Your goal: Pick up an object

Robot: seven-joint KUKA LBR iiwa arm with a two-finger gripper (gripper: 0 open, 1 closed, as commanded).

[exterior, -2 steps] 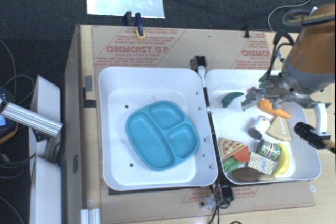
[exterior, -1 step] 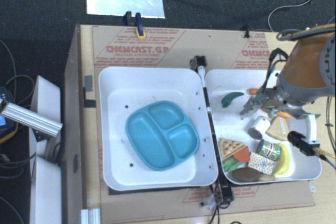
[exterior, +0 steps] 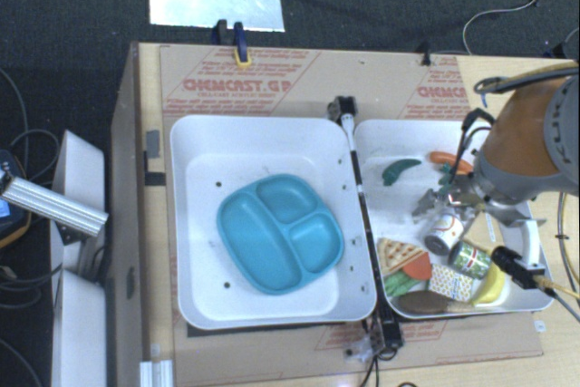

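My gripper [exterior: 441,206] hangs low in the middle of the right bin [exterior: 381,140], at the end of the grey and orange arm reaching in from the right. Just below it lies a silver can [exterior: 443,237], close to or touching the gripper; I cannot tell which. A second can with a green label [exterior: 470,260] sits beside it. A dark green piece [exterior: 400,169] and an orange carrot [exterior: 448,160] lie toward the bin's back. At the front are a pizza slice [exterior: 404,257], a patterned white box [exterior: 452,283], a banana [exterior: 493,286] and a brown item [exterior: 413,301].
The left bin [exterior: 195,195] holds a blue divided plate [exterior: 279,232]. A black bar [exterior: 359,172] runs between the two bins. Cardboard covers the bench behind the bins, and a cable loops at the back right.
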